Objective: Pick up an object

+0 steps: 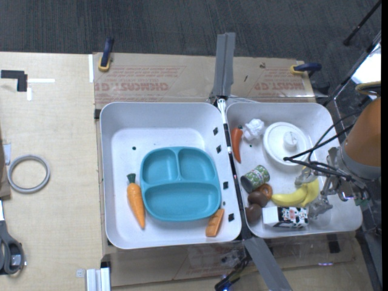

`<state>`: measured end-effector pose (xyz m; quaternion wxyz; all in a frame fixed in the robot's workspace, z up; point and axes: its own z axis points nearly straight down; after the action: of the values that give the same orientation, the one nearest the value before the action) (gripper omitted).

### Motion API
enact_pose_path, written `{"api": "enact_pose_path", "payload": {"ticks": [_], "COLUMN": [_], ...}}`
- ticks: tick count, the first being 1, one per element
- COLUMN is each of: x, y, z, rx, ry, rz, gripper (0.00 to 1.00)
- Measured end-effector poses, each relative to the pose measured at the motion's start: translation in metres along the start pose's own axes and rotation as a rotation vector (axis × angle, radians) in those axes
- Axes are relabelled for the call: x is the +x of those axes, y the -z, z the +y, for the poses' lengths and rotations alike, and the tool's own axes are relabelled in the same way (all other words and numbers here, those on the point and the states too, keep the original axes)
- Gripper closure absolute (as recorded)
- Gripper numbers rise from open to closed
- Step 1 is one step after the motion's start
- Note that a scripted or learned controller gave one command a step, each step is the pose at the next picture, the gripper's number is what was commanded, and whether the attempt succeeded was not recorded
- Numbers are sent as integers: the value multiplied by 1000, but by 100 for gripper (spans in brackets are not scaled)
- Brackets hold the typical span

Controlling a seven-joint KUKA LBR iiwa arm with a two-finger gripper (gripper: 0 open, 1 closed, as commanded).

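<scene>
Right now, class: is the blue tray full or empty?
Empty. All three compartments of the blue tray show bare; the carrot lies beside it on the bin floor.

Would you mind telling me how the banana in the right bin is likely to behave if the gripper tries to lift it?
The banana looks curved and smooth, so it may swivel or slip between two fingers. It lies against the kiwi and the small carton, so it would probably nudge them.

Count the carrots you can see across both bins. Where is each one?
3: a carrot left of the blue tray, one at its lower right corner, one along the right bin's left wall.
</scene>
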<state>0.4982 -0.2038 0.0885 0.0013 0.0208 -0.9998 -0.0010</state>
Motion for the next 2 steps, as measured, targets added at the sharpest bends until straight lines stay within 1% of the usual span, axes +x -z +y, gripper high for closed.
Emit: {"api": "enact_pose_path", "payload": {"ticks": [1, 2], "x": [-60, -151], "y": [0, 0], "z": [75, 9], "rx": [1, 0], "ry": [-206, -77], "rz": [0, -2], "gripper": [0, 0]}}
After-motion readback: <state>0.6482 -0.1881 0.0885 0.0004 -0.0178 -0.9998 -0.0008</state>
